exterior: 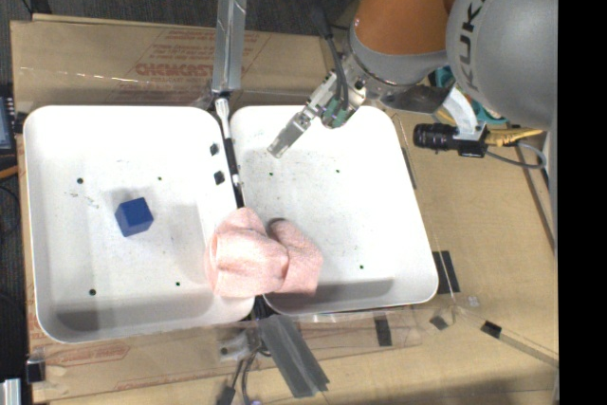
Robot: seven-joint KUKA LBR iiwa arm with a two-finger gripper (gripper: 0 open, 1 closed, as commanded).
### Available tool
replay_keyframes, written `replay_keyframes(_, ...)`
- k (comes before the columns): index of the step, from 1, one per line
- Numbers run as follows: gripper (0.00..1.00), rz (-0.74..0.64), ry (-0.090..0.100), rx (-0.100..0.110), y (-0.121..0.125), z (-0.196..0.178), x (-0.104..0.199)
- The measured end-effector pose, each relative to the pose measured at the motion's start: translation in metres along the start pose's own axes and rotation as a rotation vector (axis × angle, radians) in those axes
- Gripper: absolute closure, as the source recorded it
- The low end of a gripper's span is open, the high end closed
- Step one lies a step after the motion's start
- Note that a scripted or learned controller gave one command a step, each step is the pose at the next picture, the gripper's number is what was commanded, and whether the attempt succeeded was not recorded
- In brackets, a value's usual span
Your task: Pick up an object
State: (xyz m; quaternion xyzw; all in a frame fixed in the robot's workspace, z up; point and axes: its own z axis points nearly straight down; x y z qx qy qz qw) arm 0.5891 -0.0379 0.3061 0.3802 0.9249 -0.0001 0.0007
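Note:
A blue cube (135, 215) sits in the left bin (57, 147), left of its middle. A crumpled pink cloth (254, 255) lies over the divider between the two bins, mostly on the front left corner of the right bin (379, 204). A small dark thing (278, 225) peeks out at the cloth's top edge. My gripper (283, 143) hangs over the back part of the right bin, well behind the cloth, pointing down and left with nothing seen in it.
A grey metal bar (228, 52) stands upright behind the bins at the divider. Brown cardboard (123, 62) lies behind the bins. The arm's body fills the upper right.

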Motion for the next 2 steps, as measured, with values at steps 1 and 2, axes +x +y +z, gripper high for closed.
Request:
replay_keyframes(1, 0.0, 0.028, 0.004, 0.004, -0.042, 0.116, 0.0)
replay_keyframes(2, 0.0, 0.407, 0.006, 0.006, -0.076, 0.209, -0.005)
